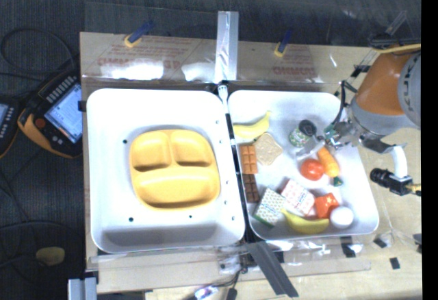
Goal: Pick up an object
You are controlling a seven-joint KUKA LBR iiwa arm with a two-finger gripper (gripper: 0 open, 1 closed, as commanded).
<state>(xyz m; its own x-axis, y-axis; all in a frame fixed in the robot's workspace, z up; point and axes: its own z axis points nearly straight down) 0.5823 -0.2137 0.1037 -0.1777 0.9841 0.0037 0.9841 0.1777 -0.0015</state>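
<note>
The right bin (pixel 356 185) holds several toy foods. A red tomato (pixel 313 169) and an orange carrot (pixel 329 161) lie side by side near its right wall. A small dark-lidded jar (pixel 301 133) stands just left of my gripper (pixel 333 135), which reaches in over the bin's upper right, right above the carrot's top end. Nothing shows between its tips. The orange-banded wrist (pixel 384 90) rises behind it.
Also in the right bin: a banana (pixel 250 126), a cracker (pixel 268 149), chocolate bars (pixel 248 160), two small boxes (pixel 296 196), a second banana (pixel 306 224), a red pepper (pixel 325 204) and a white egg (pixel 341 216). The left bin (pixel 102 155) holds a yellow divided tray (pixel 174 167).
</note>
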